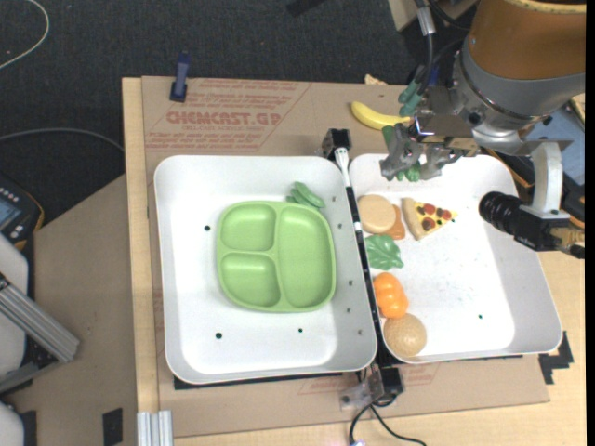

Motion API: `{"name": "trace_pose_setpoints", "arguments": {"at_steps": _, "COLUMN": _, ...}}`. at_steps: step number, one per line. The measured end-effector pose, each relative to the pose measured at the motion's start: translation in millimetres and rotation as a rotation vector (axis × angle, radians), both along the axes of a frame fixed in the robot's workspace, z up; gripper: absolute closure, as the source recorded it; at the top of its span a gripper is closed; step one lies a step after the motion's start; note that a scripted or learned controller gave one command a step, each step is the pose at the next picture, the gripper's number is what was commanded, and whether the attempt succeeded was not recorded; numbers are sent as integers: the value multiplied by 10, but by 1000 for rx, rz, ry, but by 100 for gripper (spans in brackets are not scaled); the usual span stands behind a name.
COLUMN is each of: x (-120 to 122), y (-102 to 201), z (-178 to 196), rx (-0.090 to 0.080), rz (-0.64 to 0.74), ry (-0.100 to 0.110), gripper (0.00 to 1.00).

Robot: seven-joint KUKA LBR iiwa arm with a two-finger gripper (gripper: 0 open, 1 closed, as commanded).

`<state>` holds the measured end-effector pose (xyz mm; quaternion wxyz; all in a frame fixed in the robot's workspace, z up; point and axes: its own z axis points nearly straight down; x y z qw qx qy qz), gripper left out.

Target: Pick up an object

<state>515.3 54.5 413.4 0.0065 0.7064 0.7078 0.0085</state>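
My fingers (414,161) hang over the far edge of the right bin (483,286), just above a pizza slice (428,217) and round bun (378,215), while a green divided plate (276,255) lies in the left bin (186,277).

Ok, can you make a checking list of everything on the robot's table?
Surface: two shallow white bins on a brown cardboard sheet.
Job's things: in the right bin, a pizza slice toy, round tan bun, green leaf toy, orange fruit toy, beige round bread.
Clutter: green divided plate in left bin; yellow banana on the cardboard.
Grippers: grey gripper above right bin's far edge.
Cables: white cord on floor.
Surroundings: dark carpet.
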Motion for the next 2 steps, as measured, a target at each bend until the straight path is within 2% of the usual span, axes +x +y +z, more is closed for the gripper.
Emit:
{"name": "trace_pose_setpoints", "arguments": {"at_steps": 1, "x": -376, "y": -190, "z": -20, "rx": -2, "rz": -4, "ry": 23, "gripper": 100}}
{"name": "trace_pose_setpoints", "arguments": {"at_steps": 2, "x": -325, "y": 24, "z": 132, "rx": -3, "rz": 1, "ry": 17, "gripper": 100}}
